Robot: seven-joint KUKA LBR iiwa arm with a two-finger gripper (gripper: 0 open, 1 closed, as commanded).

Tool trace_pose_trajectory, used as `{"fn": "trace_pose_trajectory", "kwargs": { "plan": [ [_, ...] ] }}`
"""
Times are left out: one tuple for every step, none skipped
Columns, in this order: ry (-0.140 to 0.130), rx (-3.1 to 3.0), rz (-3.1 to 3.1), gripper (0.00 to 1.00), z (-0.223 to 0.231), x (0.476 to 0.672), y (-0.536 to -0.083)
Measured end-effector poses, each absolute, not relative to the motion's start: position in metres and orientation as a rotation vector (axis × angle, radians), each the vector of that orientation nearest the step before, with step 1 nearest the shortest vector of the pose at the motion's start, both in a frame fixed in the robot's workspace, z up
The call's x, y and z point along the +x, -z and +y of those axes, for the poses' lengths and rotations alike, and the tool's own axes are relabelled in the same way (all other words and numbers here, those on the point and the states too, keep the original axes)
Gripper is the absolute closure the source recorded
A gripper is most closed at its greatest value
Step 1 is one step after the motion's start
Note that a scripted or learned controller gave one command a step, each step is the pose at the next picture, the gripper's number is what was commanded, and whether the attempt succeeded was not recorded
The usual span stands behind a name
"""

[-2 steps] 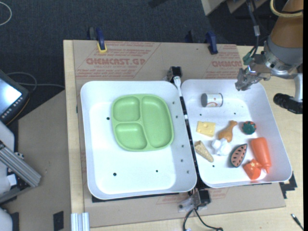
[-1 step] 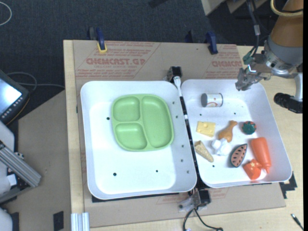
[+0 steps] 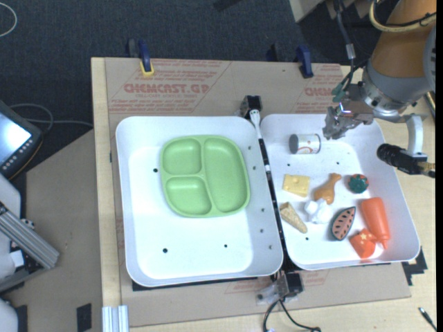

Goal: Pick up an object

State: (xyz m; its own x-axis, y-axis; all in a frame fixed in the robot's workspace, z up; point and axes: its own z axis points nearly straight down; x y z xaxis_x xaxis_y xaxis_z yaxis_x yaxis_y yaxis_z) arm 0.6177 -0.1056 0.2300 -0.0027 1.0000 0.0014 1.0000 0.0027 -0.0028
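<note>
At the left of the frame the left bin holds a green divided plate, which sits flat and offers little for a two-finger pinch. The likelier targets lie in the right bin.

Going left to right across it: a pale wedge near the lower left, a yellow cheese block above it, and a small grey-and-white cylinder lying on its side toward the upper left. Then come a tan drumstick, a small white piece just below it, a dark red slice, a green-and-red round item, an orange carrot and a red piece beside it.

All look like light, rigid plastic toys: smooth, somewhat slippery, not fragile. The cylinder would probably roll if nudged, so closing across its short width, square to its axis, seems the safest hold.

The gripper hangs at the upper right of the bin, just right of the cylinder and apart from it, pointing down. Whether its claw is wide or narrow I cannot tell; nothing is seen in it. The arm descends from the upper right corner, wrist bent toward the bin.
</note>
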Motion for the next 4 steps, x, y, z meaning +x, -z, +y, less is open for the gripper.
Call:
{"fn": "trace_pose_trajectory", "kwargs": {
  "plan": [
    [0.0,-2.213,-2.225,1.0,-0.055,0.603,-0.238],
    [-0.001,-2.212,-2.224,1.0,-0.003,0.584,-0.221],
    [0.003,-2.221,-2.224,1.0,0.002,0.594,-0.226],
    [-0.002,-2.22,-2.219,1.0,0.001,0.582,-0.228]
  ]
}}
